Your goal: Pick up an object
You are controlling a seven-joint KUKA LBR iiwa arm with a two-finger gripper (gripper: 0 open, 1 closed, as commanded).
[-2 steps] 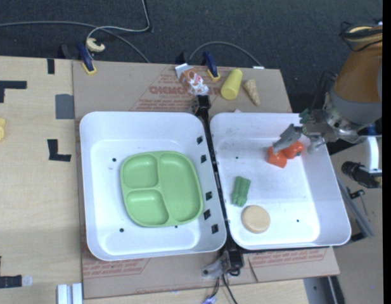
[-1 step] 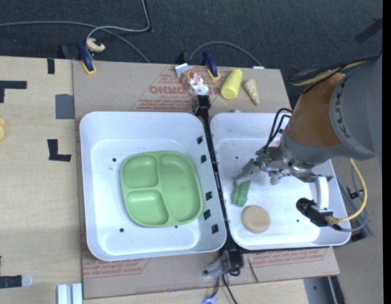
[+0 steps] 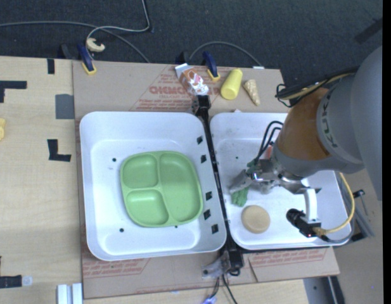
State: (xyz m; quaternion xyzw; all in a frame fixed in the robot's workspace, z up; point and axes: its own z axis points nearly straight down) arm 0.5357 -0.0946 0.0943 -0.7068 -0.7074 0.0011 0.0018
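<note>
Here the gripper (image 3: 246,183) is low in the right bin (image 3: 279,124), its tip just above a green object (image 3: 239,197) near the bin's left wall; whether the fingers are wide or narrow I cannot tell. A round tan object (image 3: 255,219) lies just right of it. The left bin (image 3: 97,132) holds a green 3-compartment plate (image 3: 161,187).

A green divided plate (image 3: 161,188) lies in the left bin (image 3: 94,138) (yellow cup (image 3: 231,84) behind).

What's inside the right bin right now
In the right bin: a round tan piece and a green item beside the gripper. The arm covers the bin's far right part.
</note>
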